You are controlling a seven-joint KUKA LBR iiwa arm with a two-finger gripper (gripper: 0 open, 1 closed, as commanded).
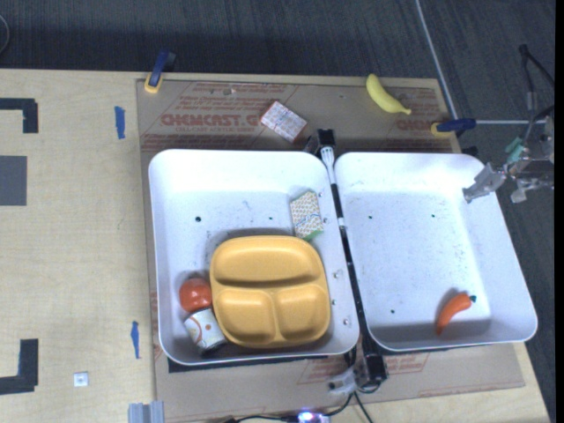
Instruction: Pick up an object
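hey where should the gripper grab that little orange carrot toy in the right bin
Take the small orange carrot-shaped toy across its thick middle, coming straight down from above. It lies flat on the right white bin's floor, tilted diagonally, so close the fingers across its narrow width.

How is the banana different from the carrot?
The banana is yellow, and the carrot is orange with a small dark tip at one end. The banana lies outside the bins, on the brown board behind them, while the carrot lies inside the right bin, near its front edge. The banana is curved, and the carrot looks straighter and stubbier. Both are small and lie flat, with nothing touching them.
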